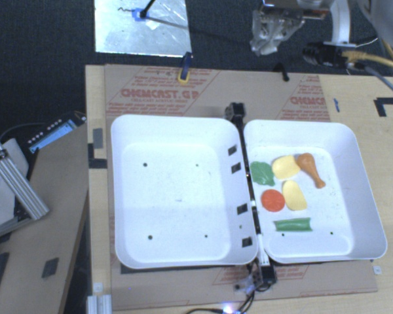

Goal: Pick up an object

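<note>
The right bin (354, 150) holds several toy foods: a green leafy piece (262, 173), a yellow piece (285, 167), an orange drumstick (310, 168), a red round slice (272, 201), a second yellow piece (295, 195) and a green bean pod (293, 224). My gripper (270, 36) hangs high at the top of the view, beyond the far edge of the bins and well apart from all the objects. Nothing shows between its fingers.
The left bin (128, 136) sits beside the right one, joined by a black clipped divider (243, 175). A shiny metal sheet (141, 17) lies at the back left. Cables (354, 54) run at the back right. A metal frame (13, 182) stands at the left.
</note>
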Controlling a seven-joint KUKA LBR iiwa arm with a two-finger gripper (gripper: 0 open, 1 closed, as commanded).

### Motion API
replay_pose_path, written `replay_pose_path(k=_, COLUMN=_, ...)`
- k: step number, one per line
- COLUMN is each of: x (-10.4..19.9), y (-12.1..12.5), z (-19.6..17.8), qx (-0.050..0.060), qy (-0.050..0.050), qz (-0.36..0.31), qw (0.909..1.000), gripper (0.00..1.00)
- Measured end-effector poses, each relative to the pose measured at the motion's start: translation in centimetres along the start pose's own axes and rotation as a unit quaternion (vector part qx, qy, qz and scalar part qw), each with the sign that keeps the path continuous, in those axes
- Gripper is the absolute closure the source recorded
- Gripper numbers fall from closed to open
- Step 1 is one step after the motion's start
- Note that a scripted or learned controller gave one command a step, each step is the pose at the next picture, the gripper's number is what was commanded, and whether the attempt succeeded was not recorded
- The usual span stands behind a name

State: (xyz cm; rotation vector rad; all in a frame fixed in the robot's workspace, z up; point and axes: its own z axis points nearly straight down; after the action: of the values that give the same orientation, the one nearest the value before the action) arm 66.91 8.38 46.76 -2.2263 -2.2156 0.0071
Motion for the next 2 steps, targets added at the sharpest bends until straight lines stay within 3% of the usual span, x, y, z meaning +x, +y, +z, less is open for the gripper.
replay_pose_path(k=1, x=10.4, y=-0.3, z=-7.2, qx=-0.007, qy=0.004, qz=-0.009, qw=0.9999, gripper=1.00)
replay_pose_path(k=2, x=1.6, y=-0.1, z=-6.8, qx=-0.003, qy=0.000, qz=0.001, qw=1.0000, gripper=1.00)
